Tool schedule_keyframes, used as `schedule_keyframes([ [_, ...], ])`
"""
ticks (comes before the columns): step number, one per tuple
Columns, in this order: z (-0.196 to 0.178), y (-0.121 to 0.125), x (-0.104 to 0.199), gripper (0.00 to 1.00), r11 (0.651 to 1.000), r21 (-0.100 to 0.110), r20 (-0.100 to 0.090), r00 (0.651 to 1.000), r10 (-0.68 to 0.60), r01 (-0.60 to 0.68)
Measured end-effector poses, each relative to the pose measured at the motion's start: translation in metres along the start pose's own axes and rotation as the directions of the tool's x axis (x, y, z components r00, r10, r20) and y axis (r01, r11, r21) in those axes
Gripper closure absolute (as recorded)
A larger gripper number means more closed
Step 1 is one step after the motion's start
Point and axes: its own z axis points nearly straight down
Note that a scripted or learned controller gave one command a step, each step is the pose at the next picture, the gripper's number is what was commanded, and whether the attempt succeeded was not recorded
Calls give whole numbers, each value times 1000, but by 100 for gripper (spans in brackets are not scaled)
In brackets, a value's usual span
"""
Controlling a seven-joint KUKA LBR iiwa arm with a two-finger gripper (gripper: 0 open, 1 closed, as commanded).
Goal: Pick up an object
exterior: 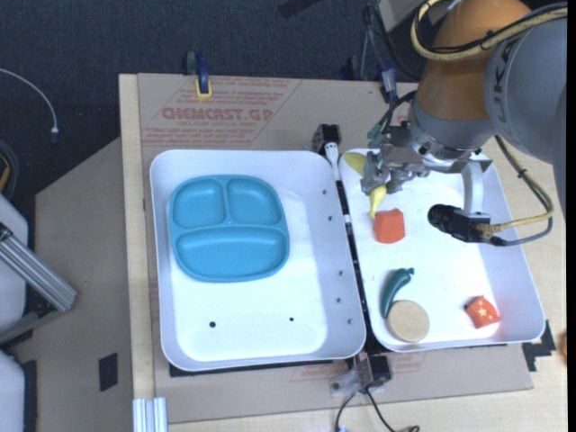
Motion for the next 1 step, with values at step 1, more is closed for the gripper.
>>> schedule_keyframes([
  [1, -8, 29, 50, 100, 1000, 0, -2, 1000, -1, 1],
])
